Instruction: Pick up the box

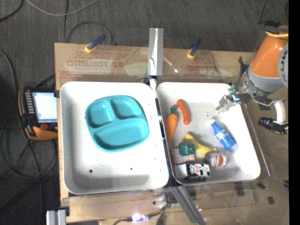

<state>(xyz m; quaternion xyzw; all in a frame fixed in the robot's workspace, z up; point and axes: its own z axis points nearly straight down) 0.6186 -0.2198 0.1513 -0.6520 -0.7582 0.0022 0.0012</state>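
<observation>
- Black-and-white patterned, the box [197, 169] lies at the near edge of the right bin [248, 125], jammed between a brown carton [178, 155] and a small can [218, 160].
- Teal toy [186, 149] and yellow banana [200, 144] crowd just behind it.
- Across the bin, the gripper [225, 103] hovers by the far-right corner, above a blue bottle [222, 135]; whether it is open cannot be told.
- Likely risk: descending fingers may strike the neighbours or grab the can instead.

Teal tray [117, 122]; white bins [75, 172]; orange carrot [171, 123]; blue bottle [222, 136]; black-white patterned box [197, 169].
</observation>
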